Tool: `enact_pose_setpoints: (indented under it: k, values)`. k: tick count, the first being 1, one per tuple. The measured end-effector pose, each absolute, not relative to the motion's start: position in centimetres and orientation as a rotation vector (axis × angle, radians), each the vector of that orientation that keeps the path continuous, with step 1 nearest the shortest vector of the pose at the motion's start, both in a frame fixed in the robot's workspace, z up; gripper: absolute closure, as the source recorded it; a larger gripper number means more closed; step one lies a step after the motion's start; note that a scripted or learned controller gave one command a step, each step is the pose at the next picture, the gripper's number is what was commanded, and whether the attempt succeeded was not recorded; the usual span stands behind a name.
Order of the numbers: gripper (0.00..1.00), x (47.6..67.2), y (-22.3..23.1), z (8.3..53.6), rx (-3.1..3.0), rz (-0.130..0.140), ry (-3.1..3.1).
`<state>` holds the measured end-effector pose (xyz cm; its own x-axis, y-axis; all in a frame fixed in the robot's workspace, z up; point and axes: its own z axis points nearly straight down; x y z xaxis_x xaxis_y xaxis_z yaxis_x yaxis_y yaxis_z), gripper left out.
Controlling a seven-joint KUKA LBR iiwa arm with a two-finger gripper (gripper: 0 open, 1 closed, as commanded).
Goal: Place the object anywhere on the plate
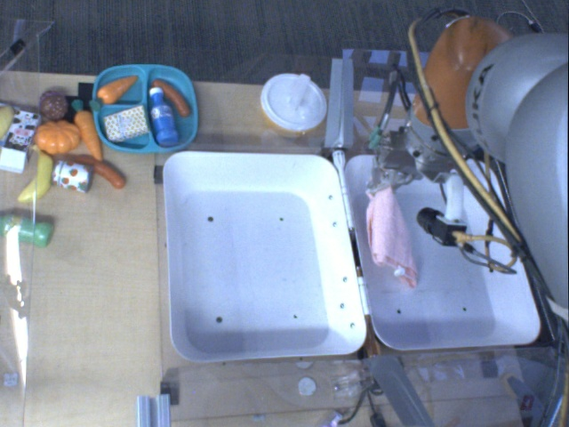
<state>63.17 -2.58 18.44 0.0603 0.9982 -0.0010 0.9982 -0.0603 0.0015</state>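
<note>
1 gripper [384,181] is seen over the upper left part of the right bin [498,327], and 1 pink cloth [391,238] is hung from it, its top edge pinched between the fingers and its length draped downward onto the bin floor. 2 white bins are counted: the right one under the gripper and the left bin [258,265] just to its left. 1 teal divided plate [142,107] is placed well to the gripper's left and slightly above, beyond the left bin; 4 toy items are held in its compartments. 1 white lidded cup [293,103] is set up and to the left of the gripper. Several toy foods [67,154] are scattered furthest left.
</note>
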Motion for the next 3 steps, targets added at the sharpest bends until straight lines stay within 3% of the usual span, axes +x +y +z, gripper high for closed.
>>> enact_pose_setpoints:
  k: [1,3]
  values:
    - [1.0,63.3,-2.4,22.5,2.276,0.004,2.162]
    - [1.0,61.7,7.6,23.2,1.241,0.005,2.883]
